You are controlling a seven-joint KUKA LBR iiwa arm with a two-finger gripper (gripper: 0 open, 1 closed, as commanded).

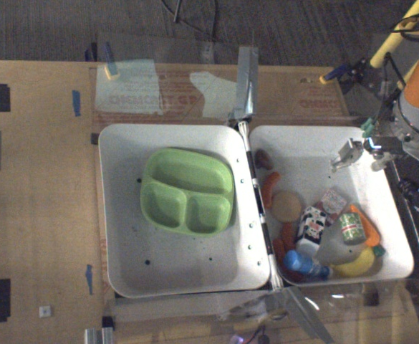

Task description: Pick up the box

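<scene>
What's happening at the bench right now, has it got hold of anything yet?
Nothing is held yet. The gripper hangs over the upper part of the right bin, apart from the items below. The box, a small cow-print carton, stands among the toy food at that bin's lower end. The left bin holds a green divided plate.

Glossy white plastic bins (116, 213), matt green plastic tray (188, 190), printed carton box (311, 228), brown cardboard bench (37, 213)

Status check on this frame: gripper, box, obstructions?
Gripper above right bin, holding nothing. Small black-and-white carton box lies in bin, untouched. Crowded by green can, yellow banana, blue bottle.
</scene>
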